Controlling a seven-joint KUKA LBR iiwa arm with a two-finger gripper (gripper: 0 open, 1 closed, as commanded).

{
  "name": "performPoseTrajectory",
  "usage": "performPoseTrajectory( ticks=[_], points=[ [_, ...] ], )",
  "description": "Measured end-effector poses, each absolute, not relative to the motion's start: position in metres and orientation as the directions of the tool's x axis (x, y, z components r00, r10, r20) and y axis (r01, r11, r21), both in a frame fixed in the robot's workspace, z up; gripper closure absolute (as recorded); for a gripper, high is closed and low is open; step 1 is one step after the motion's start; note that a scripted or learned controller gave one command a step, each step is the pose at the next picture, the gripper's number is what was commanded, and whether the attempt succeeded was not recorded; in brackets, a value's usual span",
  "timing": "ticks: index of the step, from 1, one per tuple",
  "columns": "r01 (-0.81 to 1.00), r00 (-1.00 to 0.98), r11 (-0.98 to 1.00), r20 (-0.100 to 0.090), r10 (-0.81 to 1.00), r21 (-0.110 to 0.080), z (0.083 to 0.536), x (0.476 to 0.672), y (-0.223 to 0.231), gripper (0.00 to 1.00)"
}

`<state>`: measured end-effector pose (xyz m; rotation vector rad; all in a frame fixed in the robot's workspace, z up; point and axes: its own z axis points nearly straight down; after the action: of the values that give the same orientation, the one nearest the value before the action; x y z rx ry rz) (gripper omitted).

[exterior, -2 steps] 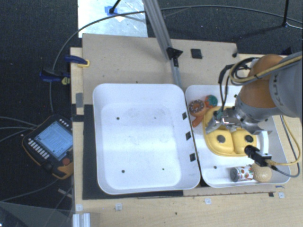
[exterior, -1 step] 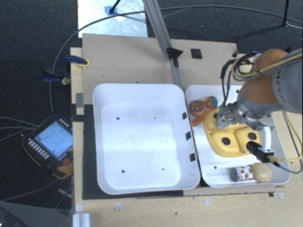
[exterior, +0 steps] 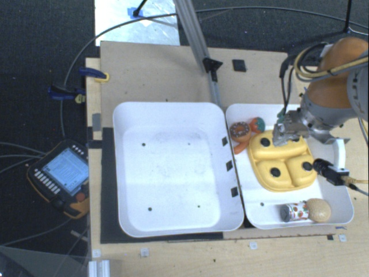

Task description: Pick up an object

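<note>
In the right bin [exterior: 253, 203] lies a large yellow toy [exterior: 281, 161] with dark round spots. My gripper [exterior: 281, 136] is down on the toy's far edge, its tips against the yellow surface. A chocolate donut [exterior: 240, 131] lies at the bin's far left, with an orange piece [exterior: 241, 145] just below it and a teal and orange toy [exterior: 256, 124] beside it. A small can [exterior: 293, 212] and a tan round object [exterior: 317, 209] rest along the bin's near edge.
The left bin [exterior: 167, 166] sits beside the right one, with black clips on the shared rim. A slanted metal pole [exterior: 193, 27] crosses the bench's far side. A teach pendant [exterior: 60, 175] lies off the bench at left.
</note>
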<state>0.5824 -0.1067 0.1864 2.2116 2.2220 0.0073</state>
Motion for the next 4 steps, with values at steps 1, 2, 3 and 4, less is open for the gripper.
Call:
performPoseTrajectory(
  ticks=[1,2,3,4],
  points=[
    [1.0,-0.005,0.005,-0.001,1.0,0.009,0.243,0.594,-0.103,1.0],
    [1.0,-0.005,0.005,-0.001,1.0,0.008,0.291,0.595,-0.103,1.0],
    [1.0,-0.01,0.01,0.002,1.0,0.004,0.29,0.603,-0.05,1.0],
    [1.0,-0.009,0.009,0.001,1.0,0.001,0.268,0.608,0.006,1.0]
  ],
)
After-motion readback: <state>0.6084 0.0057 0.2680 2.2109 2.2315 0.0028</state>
